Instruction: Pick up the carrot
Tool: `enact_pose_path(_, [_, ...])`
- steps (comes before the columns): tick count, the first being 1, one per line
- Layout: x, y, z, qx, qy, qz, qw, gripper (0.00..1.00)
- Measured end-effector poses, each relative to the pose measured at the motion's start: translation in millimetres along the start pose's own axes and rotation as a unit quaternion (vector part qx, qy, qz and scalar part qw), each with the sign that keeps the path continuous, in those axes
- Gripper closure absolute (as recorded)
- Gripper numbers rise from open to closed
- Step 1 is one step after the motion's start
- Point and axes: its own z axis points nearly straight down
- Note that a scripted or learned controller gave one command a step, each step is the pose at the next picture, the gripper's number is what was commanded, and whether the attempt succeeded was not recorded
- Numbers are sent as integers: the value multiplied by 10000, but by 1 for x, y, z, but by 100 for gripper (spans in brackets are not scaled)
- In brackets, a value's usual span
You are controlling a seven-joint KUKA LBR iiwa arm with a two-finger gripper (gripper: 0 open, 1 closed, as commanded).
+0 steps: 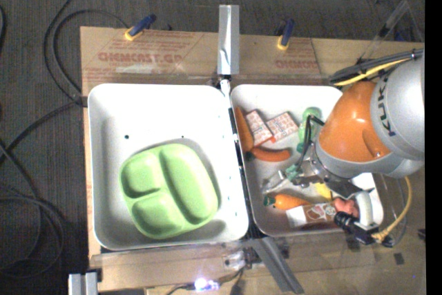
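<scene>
The carrot (291, 202), orange with a small green tip at its left end, lies flat near the front of the right bin (257, 214). My gripper (295, 175) hangs just above and slightly behind it, under the arm's orange band (352, 131). The arm covers the right part of the bin. Nothing visibly sits in the gripper, and the carrot rests on the bin floor.
A reddish sausage (271, 155), two small red-and-white boxes (269, 124), a green item (312, 113) and a brown bottle (319, 215) crowd the right bin. A long orange piece (242, 131) lies along its left wall. The left bin (103, 121) holds a green divided plate (169, 190).
</scene>
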Motion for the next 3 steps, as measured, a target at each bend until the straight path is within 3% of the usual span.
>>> enact_pose_path(1, [-3, -2, 7, 5, -13, -577, 9983, 0])
enact_pose_path(2, [-4, 0, -1, -17, -17, -576, 9983, 100])
enact_pose_path(3, [-4, 0, -1, -15, -16, -576, 9983, 0])
